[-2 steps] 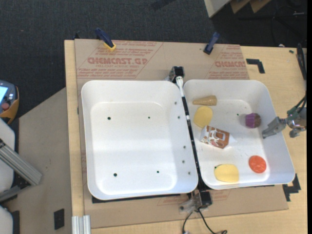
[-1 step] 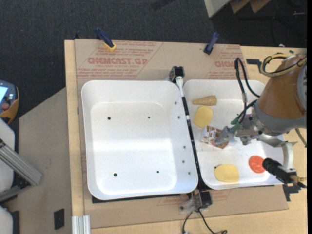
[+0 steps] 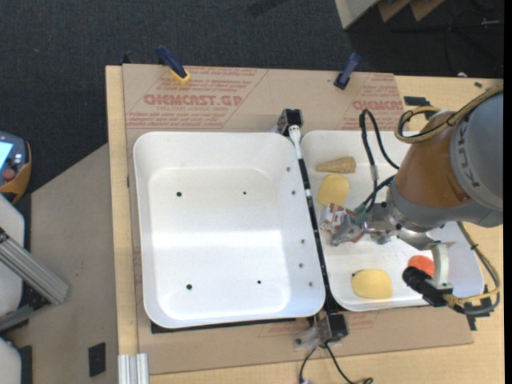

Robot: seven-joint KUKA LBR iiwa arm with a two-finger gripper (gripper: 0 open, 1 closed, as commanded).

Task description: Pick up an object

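My gripper [image 3: 339, 229] hangs low over the left part of the right bin [image 3: 464, 250], close to the wall between the two bins. A round yellow object [image 3: 334, 189] lies just behind it, and a tan cone-shaped piece [image 3: 336, 165] lies farther back. Toward the front of the bin rests a yellow lemon-like object [image 3: 372, 283]. An orange-red object [image 3: 422, 264] shows to the lemon's right, partly hidden by the arm. A small red-and-white bit sits at the gripper's tip; I cannot make out what it is.
The left bin [image 3: 152, 214] stands beside the right one, with a black divider rail [image 3: 308, 206] between them. The arm's orange band [image 3: 428, 174] and cables cover the right bin's right half. Blue clamps [image 3: 173, 64] hold the cardboard at the back.
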